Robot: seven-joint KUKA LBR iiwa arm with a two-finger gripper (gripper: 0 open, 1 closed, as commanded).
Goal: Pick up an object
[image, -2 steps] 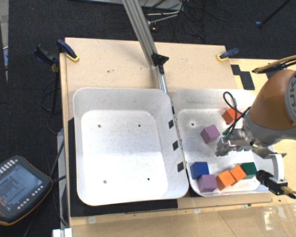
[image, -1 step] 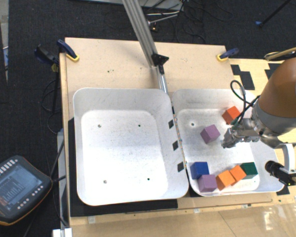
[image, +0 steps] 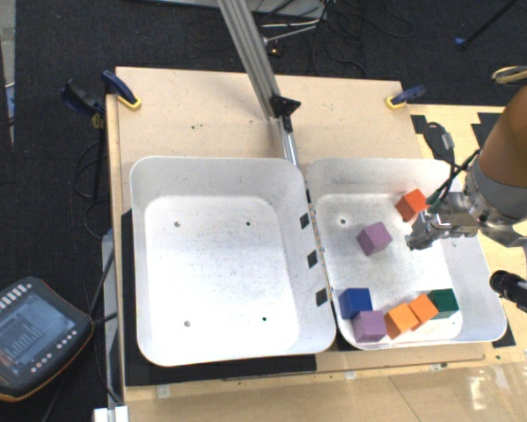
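Note:
The right bin (image: 333, 183) holds several blocks. An orange block (image: 411, 204) lies near its far right, and a purple block (image: 374, 237) sits in its middle. Along the near edge lie a blue block (image: 355, 301), a second purple block (image: 369, 325), a second orange block (image: 404, 316) and a green block (image: 442, 303). My gripper (image: 421, 236) hangs over the right side of this bin, just right of the middle purple block and just below the far orange block. Nothing shows between its tips.
The left bin (image: 149, 192) stands beside the right one. A metal pole (image: 250, 42) slants down to the gap between the bins. Clamps (image: 122, 90) (image: 406, 98) sit at the board's far corners. A teach pendant (image: 25, 337) lies at the lower left.

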